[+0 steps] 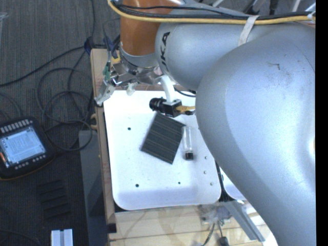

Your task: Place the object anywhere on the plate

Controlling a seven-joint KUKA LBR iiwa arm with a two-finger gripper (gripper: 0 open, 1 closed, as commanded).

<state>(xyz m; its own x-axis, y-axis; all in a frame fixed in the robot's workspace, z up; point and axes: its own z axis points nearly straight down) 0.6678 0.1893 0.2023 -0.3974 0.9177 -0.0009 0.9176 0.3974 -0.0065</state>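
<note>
Grey carpet floor (41, 35) with looping black cables (56, 86), a handheld control pendant (20, 147) at left.

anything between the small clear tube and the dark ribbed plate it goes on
Nothing visible. The small clear tube with a black end lies close beside the dark grey ribbed rectangular plate, on the same bin floor.

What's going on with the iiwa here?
The KUKA arm reaches over the white bin, with its gripper at the bin's far left corner. A dark ribbed plate lies flat mid-bin, and a small clear tube lies just beside it, not on it. The gripper is away from both, so the placing isn't done.
</note>
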